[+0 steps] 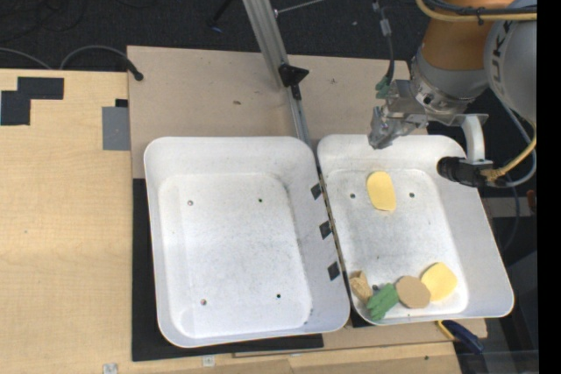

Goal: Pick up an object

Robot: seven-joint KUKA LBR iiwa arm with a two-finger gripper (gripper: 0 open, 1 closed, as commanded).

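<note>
The end effector [383, 136], aperture indeterminate and holding nothing visible, hangs just beyond the flat pale-yellow oval piece [380, 191]; a low-profile part risks a slipped grasp.

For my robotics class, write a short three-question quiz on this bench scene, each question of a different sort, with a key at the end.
1. True or false: the pale yellow oval piece lies in the right-hand shallow white bin.
2. Multiple choice: the round tan disc lies between the yellow rounded block and which thing? A) the green toy B) a red cup C) a blue ball
3. Fill in: the gripper hangs over the right bin's ____ rim, as this view shows it.

Key: 1 true; 2 A; 3 far
</note>
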